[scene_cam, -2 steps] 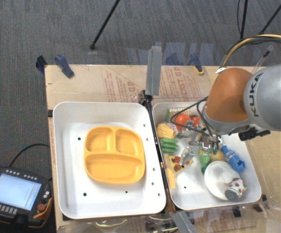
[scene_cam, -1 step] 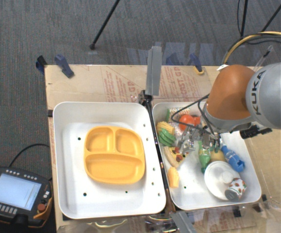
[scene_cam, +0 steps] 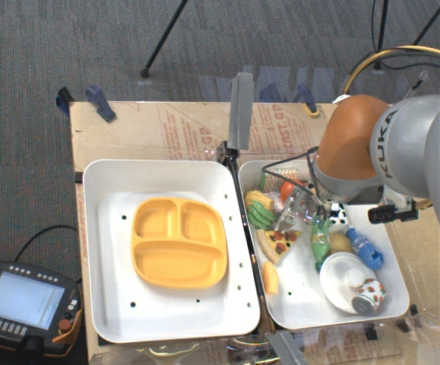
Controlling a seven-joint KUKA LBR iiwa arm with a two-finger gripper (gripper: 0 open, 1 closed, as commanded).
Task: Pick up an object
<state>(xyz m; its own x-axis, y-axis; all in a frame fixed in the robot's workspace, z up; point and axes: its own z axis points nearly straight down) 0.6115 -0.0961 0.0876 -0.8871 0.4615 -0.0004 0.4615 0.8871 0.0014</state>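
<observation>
My gripper point(scene_cam: 289, 213) hangs low over the left part of the right bin point(scene_cam: 303, 310), amid a pile of toys. Just under it lies a pizza slice point(scene_cam: 278, 242). To its left sit a yellow corn cob point(scene_cam: 257, 199) and a green vegetable point(scene_cam: 261, 216). A green bottle point(scene_cam: 321, 242) stands to its right, close to the wrist. Nothing shows as lifted. The arm's orange band point(scene_cam: 352, 135) hides the bin's back right.
The left bin point(scene_cam: 113, 196) holds a yellow divided plate point(scene_cam: 179, 242). The right bin also holds a white bowl point(scene_cam: 341, 278), a patterned cup point(scene_cam: 367, 295), a blue bottle point(scene_cam: 364, 249), an orange wedge point(scene_cam: 270, 277) and a wire basket point(scene_cam: 284, 175).
</observation>
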